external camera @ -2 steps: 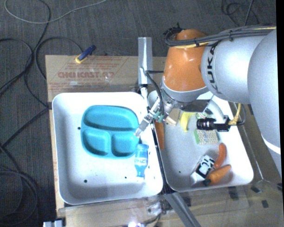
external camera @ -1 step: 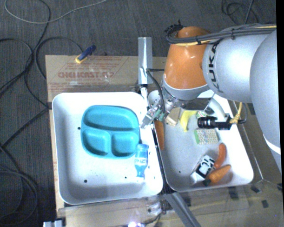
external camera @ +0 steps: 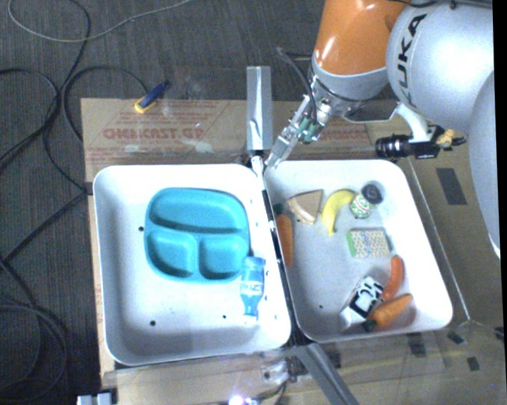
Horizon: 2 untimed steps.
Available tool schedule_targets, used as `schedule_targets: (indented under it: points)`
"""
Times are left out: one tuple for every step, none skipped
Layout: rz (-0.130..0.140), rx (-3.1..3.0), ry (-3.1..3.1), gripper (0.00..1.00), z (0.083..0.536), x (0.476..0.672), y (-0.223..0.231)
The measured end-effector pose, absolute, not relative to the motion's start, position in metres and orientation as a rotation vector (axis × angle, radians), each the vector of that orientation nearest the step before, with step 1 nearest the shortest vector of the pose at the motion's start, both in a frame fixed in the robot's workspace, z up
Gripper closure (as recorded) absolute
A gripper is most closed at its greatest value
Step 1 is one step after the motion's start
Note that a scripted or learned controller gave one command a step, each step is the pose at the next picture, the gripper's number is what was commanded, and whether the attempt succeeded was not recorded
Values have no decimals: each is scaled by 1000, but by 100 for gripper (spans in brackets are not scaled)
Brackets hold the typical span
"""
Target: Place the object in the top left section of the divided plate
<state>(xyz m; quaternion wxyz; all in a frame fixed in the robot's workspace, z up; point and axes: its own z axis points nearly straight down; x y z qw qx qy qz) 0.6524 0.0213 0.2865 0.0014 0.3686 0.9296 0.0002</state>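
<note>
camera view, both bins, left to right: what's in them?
blue divided plate → small plastic bottle → carrot by the divider → wedge → banana → sponge → carrot at the right

Fixed overhead camera, slanted down on both bins [external camera: 117,327]

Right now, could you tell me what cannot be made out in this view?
- End effector: small and blurred; finger state unclear.
- Small blue plastic bottle beside the blue divided plate: label too small to read.
- Black-and-white carton: partly hidden by an orange carrot.
</note>
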Motion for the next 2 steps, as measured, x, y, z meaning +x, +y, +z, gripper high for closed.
schedule_targets:
  points:
    - [-3, 1123, 2934, 100, 183, 591, -28]
    - [-1, 1325, 2852, 100, 183, 538, 52]
